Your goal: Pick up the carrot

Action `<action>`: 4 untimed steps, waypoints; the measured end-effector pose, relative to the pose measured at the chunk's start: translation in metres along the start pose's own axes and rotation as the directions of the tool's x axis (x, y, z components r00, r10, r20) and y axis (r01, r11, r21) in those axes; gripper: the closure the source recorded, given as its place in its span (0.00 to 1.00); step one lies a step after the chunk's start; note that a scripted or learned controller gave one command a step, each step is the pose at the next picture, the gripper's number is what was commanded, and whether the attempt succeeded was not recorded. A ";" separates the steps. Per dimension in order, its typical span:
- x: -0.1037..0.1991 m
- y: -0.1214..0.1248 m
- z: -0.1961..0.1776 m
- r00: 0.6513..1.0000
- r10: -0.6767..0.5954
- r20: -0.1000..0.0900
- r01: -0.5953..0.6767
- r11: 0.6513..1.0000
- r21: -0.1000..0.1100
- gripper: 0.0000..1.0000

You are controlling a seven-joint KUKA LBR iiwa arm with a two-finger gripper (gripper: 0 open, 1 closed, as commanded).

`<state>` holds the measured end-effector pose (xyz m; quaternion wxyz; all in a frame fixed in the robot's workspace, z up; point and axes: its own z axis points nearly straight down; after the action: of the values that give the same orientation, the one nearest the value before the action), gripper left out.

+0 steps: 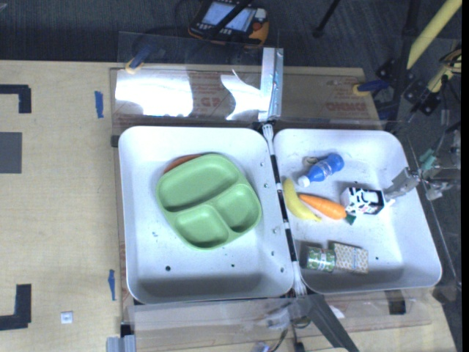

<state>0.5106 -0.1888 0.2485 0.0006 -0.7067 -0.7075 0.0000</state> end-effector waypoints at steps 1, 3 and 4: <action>0.053 0.026 0.083 0.987 -0.160 0.000 0.160 0.987 0.000 0.00; 0.058 0.076 0.141 0.933 -0.360 0.025 0.361 0.932 -0.037 0.00; 0.082 0.031 0.161 0.997 -0.076 -0.001 0.075 0.997 -0.006 0.00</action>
<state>0.5417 -0.1067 0.0872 -0.0012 -0.6794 -0.7337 -0.0025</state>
